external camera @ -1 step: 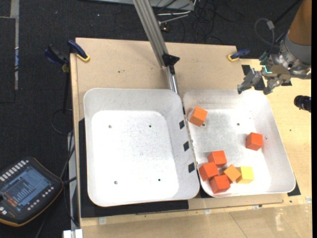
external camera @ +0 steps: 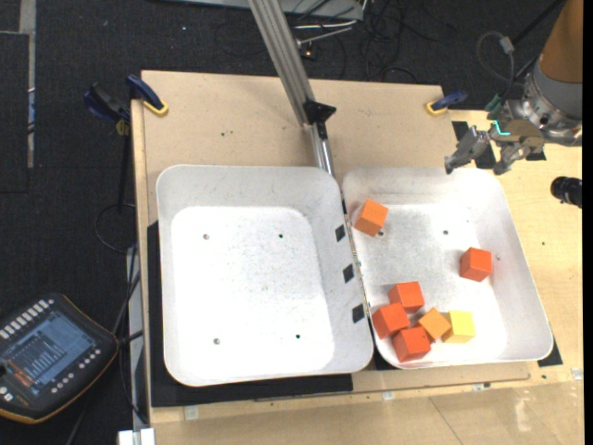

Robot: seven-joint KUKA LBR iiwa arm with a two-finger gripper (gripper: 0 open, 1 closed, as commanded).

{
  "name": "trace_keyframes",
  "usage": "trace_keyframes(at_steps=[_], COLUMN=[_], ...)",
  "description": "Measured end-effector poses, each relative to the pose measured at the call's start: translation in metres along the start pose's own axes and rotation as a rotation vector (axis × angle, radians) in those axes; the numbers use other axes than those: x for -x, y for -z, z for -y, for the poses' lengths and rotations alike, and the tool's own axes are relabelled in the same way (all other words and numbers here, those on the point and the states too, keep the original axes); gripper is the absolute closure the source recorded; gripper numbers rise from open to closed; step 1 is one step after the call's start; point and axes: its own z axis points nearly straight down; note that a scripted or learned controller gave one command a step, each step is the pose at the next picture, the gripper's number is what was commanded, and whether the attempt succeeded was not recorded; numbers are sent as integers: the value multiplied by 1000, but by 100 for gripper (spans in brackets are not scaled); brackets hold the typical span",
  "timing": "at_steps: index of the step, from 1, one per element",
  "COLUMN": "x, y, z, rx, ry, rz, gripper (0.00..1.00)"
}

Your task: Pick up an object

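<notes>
six blocks in the right bin, my gripper above its far rim

i count two white bins side by side on the bench. the left bin (external camera: 185, 202) sits beside the right bin (external camera: 519, 276), their inner rims touching along the middle.

the right bin holds six blocks. five are orange or red-orange and one is yellow. a lone orange block (external camera: 372, 217) lies near the bin's far left corner, tilted against the slope of the wall. a second lone block, the red-orange block (external camera: 476, 263), sits toward the right wall, well apart from the rest. the other four crowd together near the front edge: the upper cluster block (external camera: 406, 296), the left cluster block (external camera: 390, 319), the front cluster block (external camera: 412, 343), and a paler orange block (external camera: 435, 324) touching the yellow block (external camera: 460, 325) on its right.

my gripper (external camera: 484, 150) hangs over the far right rim of the right bin, above the tan bench top, apart from every block. i cannot tell from this angle how my fingers stand; nothing shows between them.

the middle of the right bin's floor lies bare between the two lone blocks and the cluster. the cluster sits close to the front wall and the left cluster block is just beside the left wall.
</notes>
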Motion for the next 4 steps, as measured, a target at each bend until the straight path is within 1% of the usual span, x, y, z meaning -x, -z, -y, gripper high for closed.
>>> trace_keyframes(at_steps=[1,2,3,4], x=[4,2,1,2], y=[-63,-128,-181,-167], z=[4,7,7,6], rx=[-6,-6,-4,4], ry=[-4,-4,-4,-4], rz=[-1,-2,-2,0], gripper=[0,0,0,100])
